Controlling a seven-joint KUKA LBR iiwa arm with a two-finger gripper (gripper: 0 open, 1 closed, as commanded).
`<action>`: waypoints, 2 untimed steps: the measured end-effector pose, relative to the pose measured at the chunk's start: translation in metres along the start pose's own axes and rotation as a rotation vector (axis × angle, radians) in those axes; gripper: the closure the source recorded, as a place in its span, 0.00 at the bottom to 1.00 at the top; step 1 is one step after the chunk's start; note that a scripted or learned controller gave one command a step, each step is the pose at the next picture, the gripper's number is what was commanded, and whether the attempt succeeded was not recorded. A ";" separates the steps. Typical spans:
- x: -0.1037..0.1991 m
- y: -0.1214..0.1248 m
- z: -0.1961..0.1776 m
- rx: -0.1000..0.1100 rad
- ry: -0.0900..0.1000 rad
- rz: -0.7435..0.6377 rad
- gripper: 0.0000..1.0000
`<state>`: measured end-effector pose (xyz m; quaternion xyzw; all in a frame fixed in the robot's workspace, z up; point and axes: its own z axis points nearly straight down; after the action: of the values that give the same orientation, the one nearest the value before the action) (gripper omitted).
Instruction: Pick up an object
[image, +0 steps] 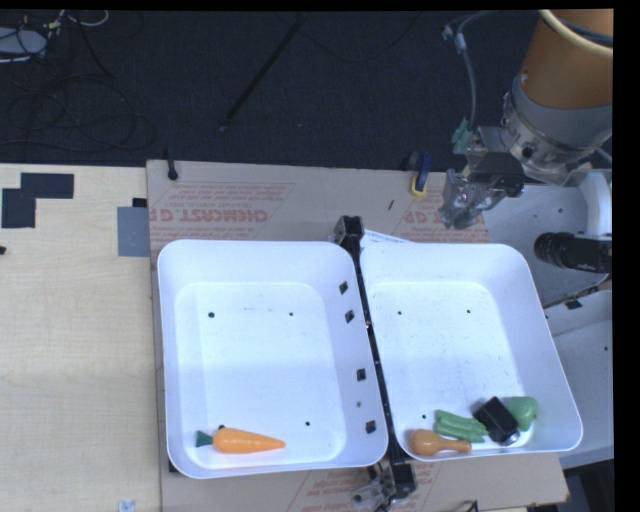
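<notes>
An orange toy carrot (247, 440) with a green stem lies at the front left corner of the left bin (180, 300). In the right bin (530, 290), along the front wall, sit a tan pear-shaped toy (437, 443), a green pea pod (461, 426), a black block (497, 419) and a green piece (522, 408) behind the block. My gripper (460, 212) hangs above the bench just beyond the right bin's far rim, well away from all the objects. Nothing shows between its fingers.
The two white bins sit side by side on a cardboard sheet (260, 200), joined by a black clip strip (360, 330). A blue and yellow clamp (420, 172) stands on the cardboard behind the right bin. Pale wooden table (70, 330) extends to the left.
</notes>
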<state>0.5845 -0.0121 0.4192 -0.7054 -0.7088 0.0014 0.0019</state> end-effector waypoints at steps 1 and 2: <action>0.059 0.002 0.033 0.002 0.000 -0.001 1.00; 0.017 -0.008 -0.129 -0.021 -0.002 0.008 1.00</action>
<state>0.5771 0.0052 0.5484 -0.7081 -0.7060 -0.0053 -0.0060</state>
